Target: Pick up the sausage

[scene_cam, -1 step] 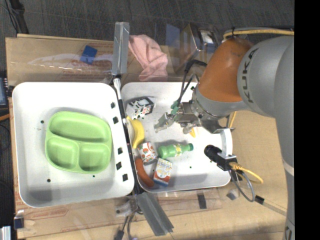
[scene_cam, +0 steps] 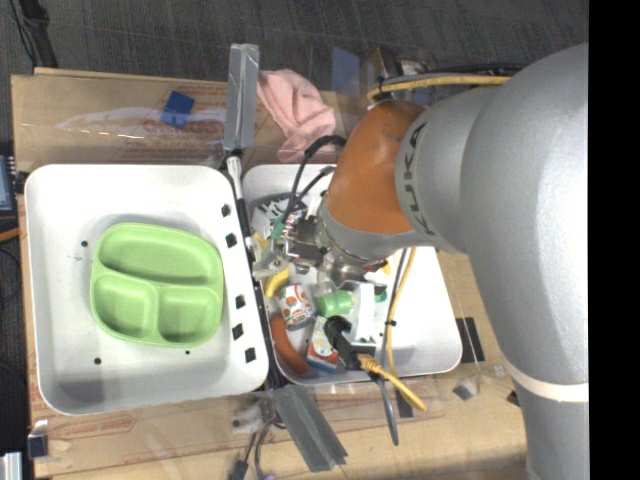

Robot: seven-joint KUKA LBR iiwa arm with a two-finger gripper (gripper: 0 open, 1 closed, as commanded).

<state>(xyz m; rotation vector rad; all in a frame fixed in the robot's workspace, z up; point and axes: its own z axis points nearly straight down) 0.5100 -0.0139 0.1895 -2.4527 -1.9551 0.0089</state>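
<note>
The sausage (scene_cam: 282, 341) is a slim red-brown piece lying along the near left corner of the right bin (scene_cam: 440, 343). My gripper (scene_cam: 303, 266) hangs low over the cluttered left half of that bin, under the orange band of the arm. It sits above and slightly right of the sausage, with small items crowded around it. Nothing can be seen between its fingers.
Beside the sausage lie a red-and-white can (scene_cam: 296, 306), a green piece (scene_cam: 336, 302), a yellow item (scene_cam: 275, 279) and a blue-white carton (scene_cam: 322, 354). The left bin (scene_cam: 60, 368) holds a green divided plate (scene_cam: 157, 283). A pink cloth (scene_cam: 297, 105) lies behind the bins.
</note>
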